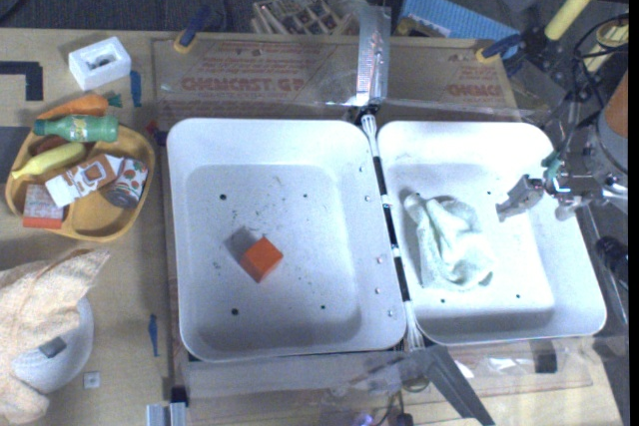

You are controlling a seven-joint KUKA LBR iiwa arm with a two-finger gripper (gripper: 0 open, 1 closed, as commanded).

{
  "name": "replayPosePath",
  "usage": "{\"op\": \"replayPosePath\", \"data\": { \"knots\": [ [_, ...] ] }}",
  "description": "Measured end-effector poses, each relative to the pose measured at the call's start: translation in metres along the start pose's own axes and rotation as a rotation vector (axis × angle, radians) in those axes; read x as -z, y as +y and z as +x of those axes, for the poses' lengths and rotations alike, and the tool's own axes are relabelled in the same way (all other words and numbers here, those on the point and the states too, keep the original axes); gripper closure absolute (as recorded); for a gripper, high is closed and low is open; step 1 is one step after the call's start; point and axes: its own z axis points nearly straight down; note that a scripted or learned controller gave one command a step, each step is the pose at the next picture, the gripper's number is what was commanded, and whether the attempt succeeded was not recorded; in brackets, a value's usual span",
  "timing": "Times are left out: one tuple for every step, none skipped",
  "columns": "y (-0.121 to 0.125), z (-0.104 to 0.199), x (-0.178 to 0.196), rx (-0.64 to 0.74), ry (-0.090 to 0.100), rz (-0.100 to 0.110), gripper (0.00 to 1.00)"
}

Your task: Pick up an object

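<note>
An orange block (263, 258) lies in the left bin (200, 155), a little left of its middle. In the right bin (469, 140) a crumpled white and pale-green cloth (446, 238) is bunched near the left wall. My gripper (541, 201) hangs over the right side of the right bin, to the right of the cloth and apart from it. It is open, and nothing sits between its fingers (513, 198).
A yellow bowl (85, 224) of toy food stands left of the bins, with a beige cloth (50, 304) in front of it. A small white box (100, 61) sits at the back left. Cables and clutter lie behind the bench.
</note>
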Motion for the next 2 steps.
{"op": "replayPosePath", "data": {
  "knots": [
    [0.006, 0.042, -0.149, -0.047, -0.002, -0.011, 0.00],
    [0.007, 0.052, -0.152, 0.015, -0.005, -0.020, 0.00]
  ]
}}
